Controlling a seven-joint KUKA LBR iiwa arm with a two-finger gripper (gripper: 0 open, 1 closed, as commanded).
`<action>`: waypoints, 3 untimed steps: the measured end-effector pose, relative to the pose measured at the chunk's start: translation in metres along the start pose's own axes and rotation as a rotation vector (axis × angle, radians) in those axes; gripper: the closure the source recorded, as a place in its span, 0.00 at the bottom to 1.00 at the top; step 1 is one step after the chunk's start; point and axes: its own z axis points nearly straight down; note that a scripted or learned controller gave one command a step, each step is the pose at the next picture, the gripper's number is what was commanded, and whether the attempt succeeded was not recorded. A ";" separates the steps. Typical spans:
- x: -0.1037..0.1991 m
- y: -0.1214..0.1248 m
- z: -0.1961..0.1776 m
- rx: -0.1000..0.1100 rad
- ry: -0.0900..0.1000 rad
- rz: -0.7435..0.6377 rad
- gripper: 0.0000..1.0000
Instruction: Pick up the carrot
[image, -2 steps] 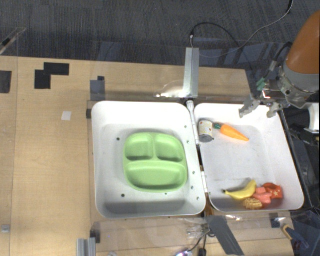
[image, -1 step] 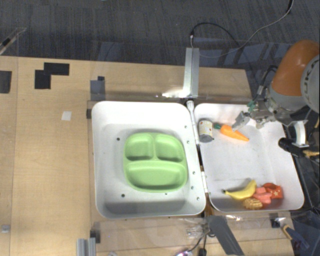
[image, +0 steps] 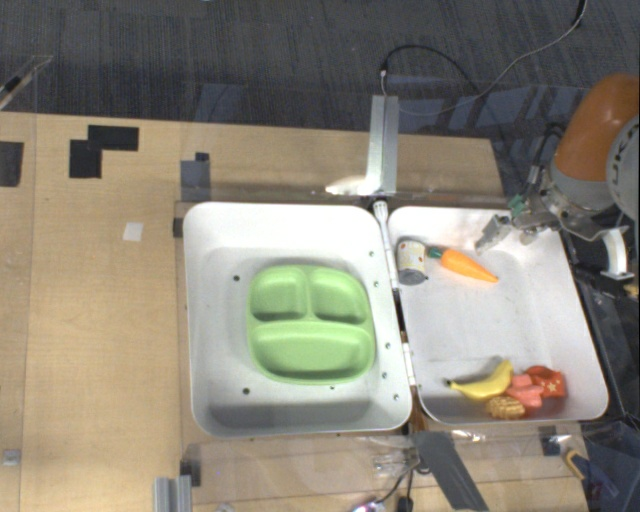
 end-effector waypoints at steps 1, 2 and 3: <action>0.058 -0.011 0.028 -0.001 0.001 0.004 0.00; 0.111 -0.032 0.026 -0.005 -0.002 0.094 0.00; 0.123 -0.060 0.023 -0.012 -0.009 -0.124 0.00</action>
